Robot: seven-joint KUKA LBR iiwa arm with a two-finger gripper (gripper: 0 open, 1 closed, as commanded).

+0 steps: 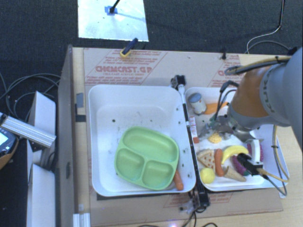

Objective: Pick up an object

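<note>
Near edge of worktop (pixel 142 205): two white bins side by side. Left bin (pixel 102 126) holds a green divided plate (pixel 147 157) toward its near right corner; a small carrot (pixel 178 179) lies just beside the plate, against the bin's near right wall. Right bin (pixel 270 183) holds the toy food. Along its near edge: a yellow lemon (pixel 207 175) at the near left corner, a cone-shaped tan piece (pixel 232 174) just right of it, and a purple eggplant (pixel 244 164) touching the cone's far side. Next row back: pizza slice (pixel 206 158), a red sausage (pixel 218 161) upright beside it, and a banana (pixel 235 151) arching over the sausage and eggplant. A small yellow piece (pixel 215 138) sits mid-bin, just below the gripper (pixel 214 126). Gripper hangs low over the middle of the right bin, arm (pixel 265 98) reaching in from the right and covering the bin's far right part. Fingers: cannot tell whether parted or closed; nothing visibly between them. At the far left corner of the right bin, a small white jar with a blue lid (pixel 196 102), an orange piece (pixel 211 109) next to it, partly hidden by the gripper. Beyond the bins, a yellow-and-black clip (pixel 128 48) lies on the far edge of the worktop.
</note>
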